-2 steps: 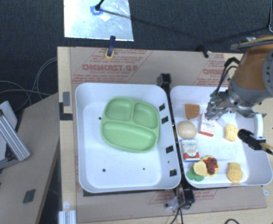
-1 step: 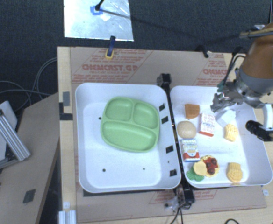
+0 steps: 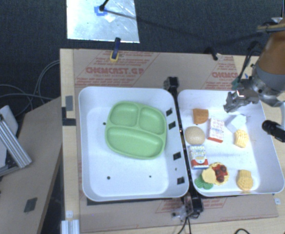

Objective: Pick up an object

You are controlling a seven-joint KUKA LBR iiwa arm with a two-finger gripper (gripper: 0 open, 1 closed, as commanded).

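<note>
The grey end effector (image 3: 236,100) hovers over the right white bin's (image 3: 274,172) upper corner, above scattered toy food, probably choosing; its state I cannot tell.

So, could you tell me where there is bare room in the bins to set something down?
Left bin: bare floor all around the green plate, widest along the near edge. Right bin: crowded down its left and near side; a bare strip remains beside the corn, under the claw.
</note>
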